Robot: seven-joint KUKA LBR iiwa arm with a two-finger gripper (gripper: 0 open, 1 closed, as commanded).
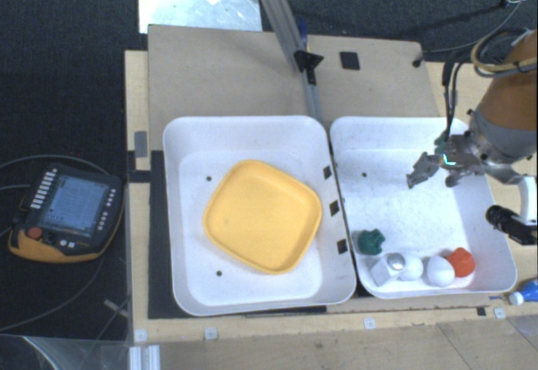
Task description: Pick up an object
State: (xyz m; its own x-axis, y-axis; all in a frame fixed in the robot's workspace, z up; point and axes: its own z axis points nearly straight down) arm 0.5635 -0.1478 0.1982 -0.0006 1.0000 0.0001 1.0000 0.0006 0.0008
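In the right bin (395, 192), several small objects lie along the front wall: a dark green piece (370, 240), a grey metal piece (383, 267), a small white ball (410, 266), a larger white ball (440, 271) and an orange-red ball (461, 260). A yellow square plate (263, 215) lies in the left bin (189, 192). My gripper (435, 177) hangs over the right bin's far right part, well behind the objects. It is open, with nothing between its fingers.
A slanted metal pole (282, 2) crosses the board behind the bins. A teach pendant (63, 210) lies on the floor at left. A black fitting (509, 223) sits at the right bin's right rim.
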